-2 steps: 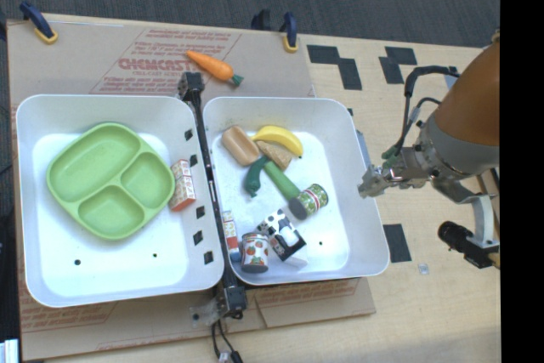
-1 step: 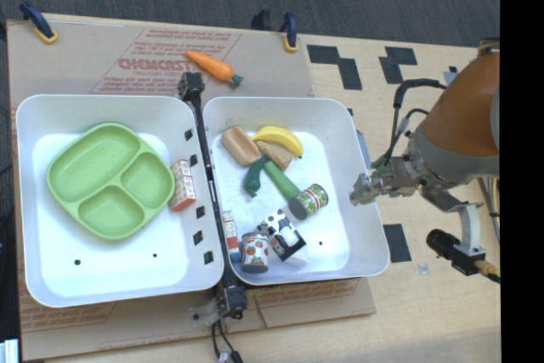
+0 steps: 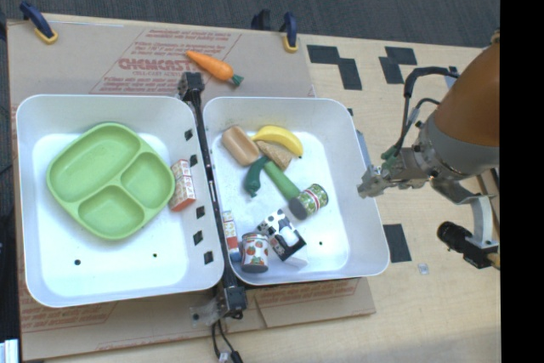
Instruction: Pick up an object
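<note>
1. From the overhead camera, I see my two-finger metal gripper hovering just outside the right edge of the right shallow white bin; I cannot tell how it is set from here, and nothing shows in it.
2. The candidates all lie in that bin: a yellow plastic banana touching a tan bread-roll toy, a green cylinder-shaped toy, a small green-labelled can, a red-labelled can and a black-and-white toy.
3. I judge the green-labelled can the best target: nearest, with bare floor to its right.
4. I'd descend straight, straddling its round sides, away from the cylinder toy touching its left.
</note>
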{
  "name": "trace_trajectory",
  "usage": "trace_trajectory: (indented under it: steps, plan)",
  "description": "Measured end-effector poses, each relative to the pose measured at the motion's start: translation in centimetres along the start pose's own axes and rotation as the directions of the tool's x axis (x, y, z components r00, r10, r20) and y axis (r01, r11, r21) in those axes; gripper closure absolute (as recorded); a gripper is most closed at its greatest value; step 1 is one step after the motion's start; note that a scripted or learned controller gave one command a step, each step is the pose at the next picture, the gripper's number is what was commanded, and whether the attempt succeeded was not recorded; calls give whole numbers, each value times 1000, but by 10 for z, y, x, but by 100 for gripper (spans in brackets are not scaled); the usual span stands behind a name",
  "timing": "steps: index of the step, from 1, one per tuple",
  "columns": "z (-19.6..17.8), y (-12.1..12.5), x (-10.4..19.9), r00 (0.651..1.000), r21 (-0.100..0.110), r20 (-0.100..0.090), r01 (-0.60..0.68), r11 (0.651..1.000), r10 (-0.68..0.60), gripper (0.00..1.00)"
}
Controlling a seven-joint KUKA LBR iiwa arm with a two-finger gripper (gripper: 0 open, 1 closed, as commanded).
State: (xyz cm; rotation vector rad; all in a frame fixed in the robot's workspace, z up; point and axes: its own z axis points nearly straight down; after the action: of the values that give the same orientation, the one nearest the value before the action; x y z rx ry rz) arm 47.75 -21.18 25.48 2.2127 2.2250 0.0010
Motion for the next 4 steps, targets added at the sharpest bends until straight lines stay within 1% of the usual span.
trace_trajectory:
  steps: [1,2,3,4]
  plan:
    - [26,-1,1,1000,6,-2,1,1000,-1,100]
    - [0,0,0,1000,0,0,0,1000,0,100]
    - [27,-1,1,1000,6,-2,1,1000,-1,100]
    - [-1,0,0,1000,0,0,0,1000,0,100]
